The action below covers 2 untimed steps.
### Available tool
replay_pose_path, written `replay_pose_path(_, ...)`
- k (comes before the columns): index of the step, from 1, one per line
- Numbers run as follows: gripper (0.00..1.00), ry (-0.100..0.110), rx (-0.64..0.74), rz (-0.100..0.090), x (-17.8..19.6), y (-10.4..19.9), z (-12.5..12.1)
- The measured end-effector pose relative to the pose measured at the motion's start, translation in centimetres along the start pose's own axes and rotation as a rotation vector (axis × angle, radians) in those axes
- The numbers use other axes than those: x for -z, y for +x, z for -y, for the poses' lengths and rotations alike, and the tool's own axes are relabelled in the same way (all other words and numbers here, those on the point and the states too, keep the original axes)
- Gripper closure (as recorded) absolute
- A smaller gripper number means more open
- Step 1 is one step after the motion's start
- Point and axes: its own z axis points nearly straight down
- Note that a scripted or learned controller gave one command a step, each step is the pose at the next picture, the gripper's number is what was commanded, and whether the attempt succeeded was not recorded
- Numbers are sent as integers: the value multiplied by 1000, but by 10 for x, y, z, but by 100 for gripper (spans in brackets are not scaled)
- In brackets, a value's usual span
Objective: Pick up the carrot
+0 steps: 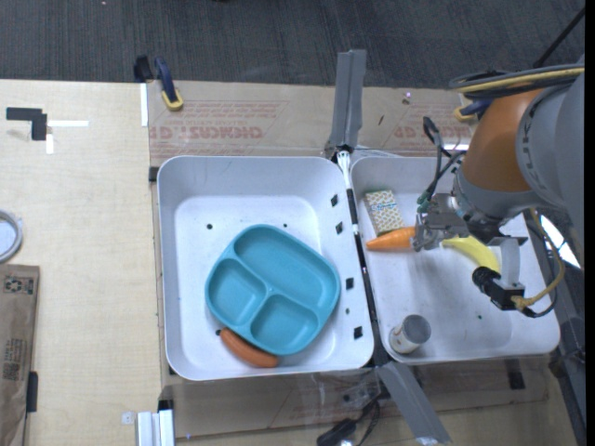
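The orange carrot [390, 240] lies in the right bin [483, 337], close to its left wall, with its tip pointing left. My gripper [426, 236] is down over the carrot's thick right end and hides that end. From this angle I cannot tell if it grips the carrot. The grey arm with its orange band [497, 151] reaches in from the right, above the bin.
A yellow banana [469, 251] lies just right of the gripper. A small patterned packet [383, 210] sits behind the carrot. A silver can [409, 331] stands at the bin's front left. The left bin [186, 249] holds a blue divided plate [271, 289] and a sausage [246, 349].
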Motion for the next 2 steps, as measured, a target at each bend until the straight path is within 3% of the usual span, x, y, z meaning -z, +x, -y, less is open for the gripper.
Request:
replay_pose_path(1,0,0,0,0,0,0,0)
replay_pose_path(2,0,-7,51,-4,91,-49,12)
